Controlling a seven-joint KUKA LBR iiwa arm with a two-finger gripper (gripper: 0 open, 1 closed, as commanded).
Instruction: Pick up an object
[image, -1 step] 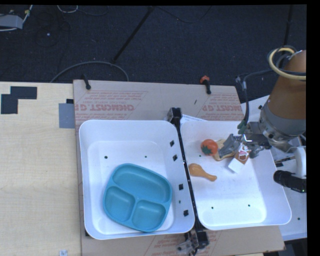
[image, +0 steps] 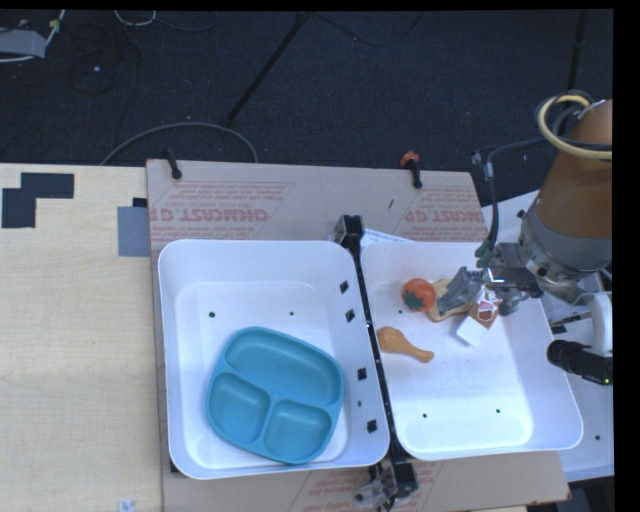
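1. Reaching in from the right over the right bin (image: 560, 425), gripper (image: 470, 293) low among the small objects near the back.
2. Cannot tell the gripper's state.
3. Just beside it: orange round toy (image: 419, 293) and small white and brown box (image: 478, 322).
4. Nearer the front, apart: tan drumstick-shaped toy (image: 404, 344).
5. In the left bin (image: 185, 300): blue divided plate (image: 274, 394).

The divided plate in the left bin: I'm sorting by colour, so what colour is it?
Light blue, seen in the camera view.
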